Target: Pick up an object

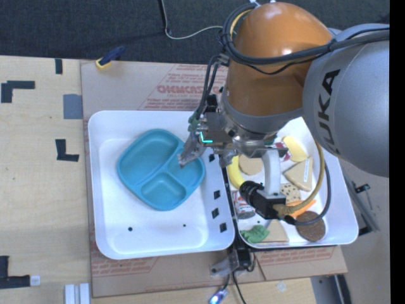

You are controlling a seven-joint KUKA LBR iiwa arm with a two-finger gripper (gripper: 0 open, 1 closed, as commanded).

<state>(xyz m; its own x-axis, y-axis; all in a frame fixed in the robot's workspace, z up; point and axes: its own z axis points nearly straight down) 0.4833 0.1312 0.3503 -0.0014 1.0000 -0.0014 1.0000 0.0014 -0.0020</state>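
Note:
A blue divided plate [158,168] lies in the left bin [104,189], toward its right side. My gripper [188,152] hangs low over the plate's right rim, close to the wall between the two bins. The arm's orange band and grey body cover much of the right bin [345,223]. Toy food lies in that bin: a yellow banana [235,172], a tan round biscuit [250,166], a yellow lemon piece [295,148], a pale cheese wedge [301,173], a brown round cookie [311,227] and a green leaf [255,234].
The left bin's floor shows bare white in front of and left of the plate. Both bins rest on a cardboard sheet [145,87]. A yellow and blue clip [109,56] lies at the cardboard's far left corner. Cables run near the bins' front edge [231,268].

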